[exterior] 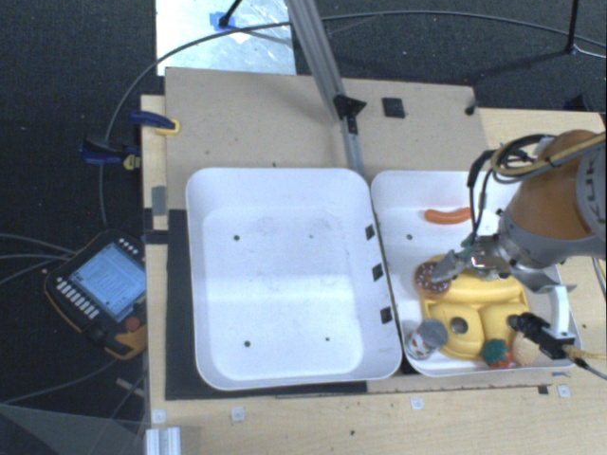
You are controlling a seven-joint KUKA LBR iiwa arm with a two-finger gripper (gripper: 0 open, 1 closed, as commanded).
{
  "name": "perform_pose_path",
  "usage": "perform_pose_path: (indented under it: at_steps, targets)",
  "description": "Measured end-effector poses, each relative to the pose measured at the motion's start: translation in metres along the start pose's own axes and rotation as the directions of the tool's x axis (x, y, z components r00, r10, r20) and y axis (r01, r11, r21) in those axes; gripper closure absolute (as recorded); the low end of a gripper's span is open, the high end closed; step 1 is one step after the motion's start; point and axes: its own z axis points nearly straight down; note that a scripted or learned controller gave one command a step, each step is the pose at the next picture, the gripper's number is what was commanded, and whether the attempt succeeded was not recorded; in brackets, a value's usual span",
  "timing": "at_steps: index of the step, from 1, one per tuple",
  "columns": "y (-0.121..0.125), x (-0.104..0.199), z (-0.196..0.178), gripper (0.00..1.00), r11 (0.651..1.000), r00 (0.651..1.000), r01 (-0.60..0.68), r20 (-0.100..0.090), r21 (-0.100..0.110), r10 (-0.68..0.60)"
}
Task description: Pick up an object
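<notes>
Gripper (453,265) sits low in right bin (403,197) over yellow toy (474,306), long axis roughly left-right; finger state: cannot tell.

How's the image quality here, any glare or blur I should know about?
Camera view: soft overall, small items in the right bin lack detail; the left bin is bright, nearly washed out; a shiny floor patch glares at top left; the tool looks blurred.

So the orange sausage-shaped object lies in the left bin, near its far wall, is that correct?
Not quite: the orange sausage-shaped object lies in the right bin, near its far wall. The camera view shows it there.
</notes>
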Motion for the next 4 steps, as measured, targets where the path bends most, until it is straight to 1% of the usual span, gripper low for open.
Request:
perform_pose_path:
  at_steps: [1,2,3,4]
  targets:
    - [0.003,0.006,-0.011,1.00,1.000,1.000,0.006,-0.011,-0.002,-0.006]
    - [0.016,0.004,-0.065,1.00,1.000,1.000,-0.004,0.002,0.011,0.004]
    - [0.018,0.004,-0.101,1.00,1.000,1.000,-0.004,0.002,0.012,0.004]
    - [0.009,0.052,-0.106,1.00,1.000,1.000,0.000,-0.002,0.016,0.000]
